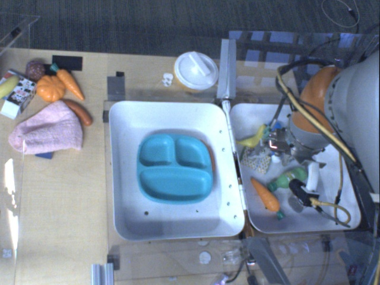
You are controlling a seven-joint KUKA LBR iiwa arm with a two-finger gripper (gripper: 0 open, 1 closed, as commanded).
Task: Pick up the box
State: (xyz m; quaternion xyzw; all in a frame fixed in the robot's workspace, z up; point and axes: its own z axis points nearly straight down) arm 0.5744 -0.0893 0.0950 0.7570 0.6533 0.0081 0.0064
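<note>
Closest to the lens is my own grey arm (359,94), orange band (317,94) above the wrist, reaching in from the right over the right bin (249,116). The box (256,158), small and speckled grey and white, lies in that bin close to its left wall, about halfway along it. My gripper (275,143) hangs just beside the box's upper right corner. I cannot tell whether it is open or closed, nor whether it touches the box.

Just beyond the box lies a yellow banana (255,139), very near it or touching it. On the box's near side a carrot (265,195) lies at a slant, its green end toward the front of the bin. A green toy (292,177) sits just to the right of the carrot, below my wrist.

To the left, the left bin (122,159) holds a blue divided plate (176,166) in its middle. Beyond the two bins a white lid (196,70) rests on the table (59,206).

Well apart, at the table's far left, lie a pink cloth (47,130), a small pumpkin (50,88), a second carrot (72,83) just beside the pumpkin, a brown sausage (80,111) and a printed packet (18,94).
</note>
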